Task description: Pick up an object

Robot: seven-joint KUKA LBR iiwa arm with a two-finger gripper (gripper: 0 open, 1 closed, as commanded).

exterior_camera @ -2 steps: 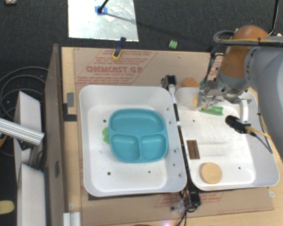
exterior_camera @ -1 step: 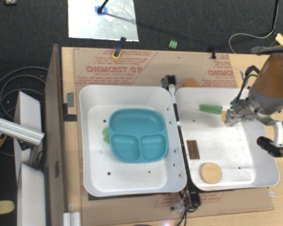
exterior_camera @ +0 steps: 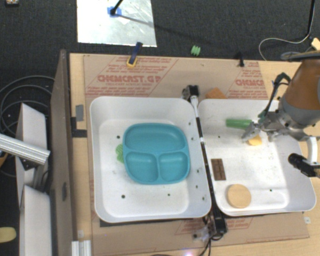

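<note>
Down at the front edge, the tan round disc (exterior_camera: 239, 195) sits at about six o'clock in the right bin (exterior_camera: 296, 199), flat on the white floor. Just up from it, toward nine o'clock of that bin, lies a small dark brown rectangular block (exterior_camera: 217, 169), close to the divider between the two bins. Over in the left bin (exterior_camera: 104, 159), a teal divided plate (exterior_camera: 156, 153) with three compartments takes the middle, and a bit of green (exterior_camera: 119, 152) peeks out from under its nine o'clock edge; what it is, hard to say.

Now the action: the arm (exterior_camera: 308, 92), grey with its orange band, reaches in from three o'clock, and the gripper (exterior_camera: 254, 131) is down at around twelve o'clock in the right bin. Right at its tips there's a small yellow piece (exterior_camera: 254, 140), touching or just beneath the fingers, and a green cylinder-like object (exterior_camera: 239, 123) lies just beside it toward ten o'clock. Whether the fingers are clenched on anything, I cannot tell from here.

Around the bench: a blue-and-yellow clamp (exterior_camera: 133, 55) at the cardboard's far edge, an orange scrap (exterior_camera: 216, 94) behind the right bin, black cables (exterior_camera: 16, 97) coiled at nine o'clock.
</note>
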